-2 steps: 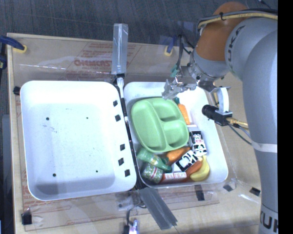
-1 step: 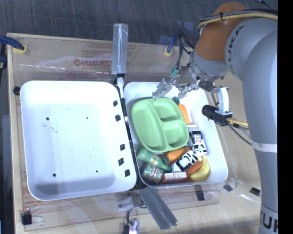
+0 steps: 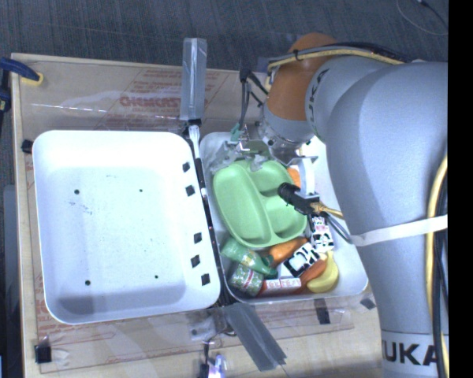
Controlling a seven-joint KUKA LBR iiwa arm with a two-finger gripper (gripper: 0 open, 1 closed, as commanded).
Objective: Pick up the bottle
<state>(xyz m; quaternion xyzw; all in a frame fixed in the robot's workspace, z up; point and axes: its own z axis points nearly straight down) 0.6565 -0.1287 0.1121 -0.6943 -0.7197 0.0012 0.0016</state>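
Starting with the grey arm (image 3: pixel 386 156), rising closest to the lens and reaching in over the right wall of the right bin (image 3: pixel 214 152). Moving to that bin's near edge and finding the bottle (image 3: pixel 245 266) there: green, lying on its side in the near left corner, close against the left wall and just beside the near rim of a green sectioned plate (image 3: pixel 252 203). Reading its long axis, with some doubt, as running slantwise from the left wall toward the near edge. Noting neighbours crowding it: a red thing (image 3: pixel 284 285) just beside it along the near edge, an orange thing (image 3: pixel 288 250) a little farther in, a yellow thing (image 3: pixel 325 274) toward the near right corner. Passing over the plate, taking up the bin's middle. Arriving at the gripper (image 3: pixel 256 146), hanging at the far edge just beyond the plate's far rim; not being able to tell whether open or closed. Placing the bottle well apart from the gripper, toward the near edge along the left wall, with the whole plate between. Judging the coming move as calling for travel to the near left corner, then a descent with the jaws set across the bottle's slant.
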